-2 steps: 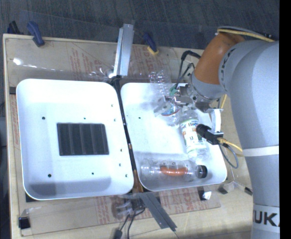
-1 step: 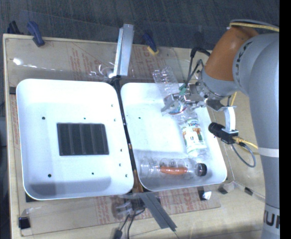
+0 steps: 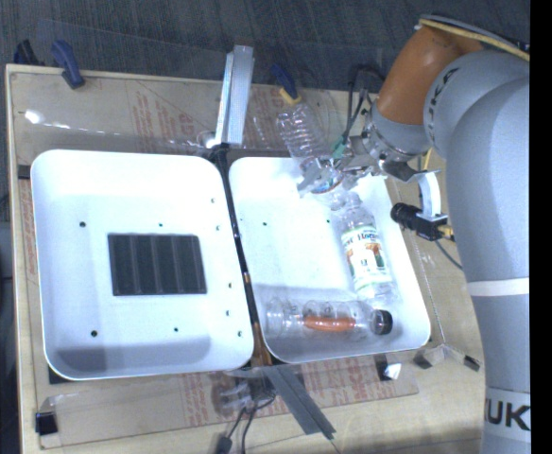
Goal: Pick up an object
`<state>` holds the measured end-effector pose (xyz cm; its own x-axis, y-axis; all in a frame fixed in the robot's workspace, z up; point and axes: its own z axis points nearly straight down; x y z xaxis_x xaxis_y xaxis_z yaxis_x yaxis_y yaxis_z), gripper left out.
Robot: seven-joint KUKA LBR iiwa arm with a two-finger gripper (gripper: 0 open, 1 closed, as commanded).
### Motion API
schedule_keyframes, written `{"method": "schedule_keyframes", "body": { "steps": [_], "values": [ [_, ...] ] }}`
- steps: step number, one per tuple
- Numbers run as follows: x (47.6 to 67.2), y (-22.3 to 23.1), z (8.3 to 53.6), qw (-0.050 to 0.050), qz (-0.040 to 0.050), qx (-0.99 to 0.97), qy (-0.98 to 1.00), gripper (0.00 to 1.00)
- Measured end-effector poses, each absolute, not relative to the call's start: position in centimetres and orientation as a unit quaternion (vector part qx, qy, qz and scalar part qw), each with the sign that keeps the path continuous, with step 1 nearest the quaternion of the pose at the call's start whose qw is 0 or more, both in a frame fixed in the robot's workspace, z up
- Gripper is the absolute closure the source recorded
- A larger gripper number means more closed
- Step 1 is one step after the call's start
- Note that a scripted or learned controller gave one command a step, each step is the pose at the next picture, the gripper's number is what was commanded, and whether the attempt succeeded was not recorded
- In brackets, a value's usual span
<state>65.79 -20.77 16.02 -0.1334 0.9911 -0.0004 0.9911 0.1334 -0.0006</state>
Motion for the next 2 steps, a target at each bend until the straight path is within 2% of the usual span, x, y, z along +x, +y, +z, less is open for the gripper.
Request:
{"method": "schedule_keyframes", "body": {
  "steps": [1, 2],
  "values": [
    [65.8, -20.9, 20.8, 0.0, 0.0003, -0.643, -0.766, 0.0],
    [59.1, -21.0, 21.0, 0.001, 0.0007, -0.581, -0.814, 0.0]
  ]
}}
